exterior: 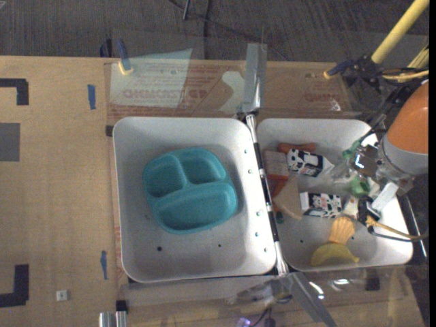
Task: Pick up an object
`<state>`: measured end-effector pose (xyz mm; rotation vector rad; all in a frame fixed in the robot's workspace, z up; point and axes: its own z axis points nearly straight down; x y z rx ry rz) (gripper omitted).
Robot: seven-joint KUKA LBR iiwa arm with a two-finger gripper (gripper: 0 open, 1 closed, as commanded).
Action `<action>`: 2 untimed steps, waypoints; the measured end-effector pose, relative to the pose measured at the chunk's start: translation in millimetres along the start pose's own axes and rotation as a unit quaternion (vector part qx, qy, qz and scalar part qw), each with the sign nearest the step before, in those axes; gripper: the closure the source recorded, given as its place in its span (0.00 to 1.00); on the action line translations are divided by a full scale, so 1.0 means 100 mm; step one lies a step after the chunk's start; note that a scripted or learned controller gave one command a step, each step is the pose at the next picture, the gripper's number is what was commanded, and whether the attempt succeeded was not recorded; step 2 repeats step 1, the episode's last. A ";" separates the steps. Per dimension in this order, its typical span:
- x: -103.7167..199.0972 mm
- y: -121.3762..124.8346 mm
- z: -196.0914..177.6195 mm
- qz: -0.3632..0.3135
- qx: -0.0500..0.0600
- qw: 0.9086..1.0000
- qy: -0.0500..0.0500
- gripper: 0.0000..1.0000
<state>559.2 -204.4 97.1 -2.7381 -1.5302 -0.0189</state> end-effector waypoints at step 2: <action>-0.03 0.00 -0.09 0.002 0.000 1.000 -0.003 1.00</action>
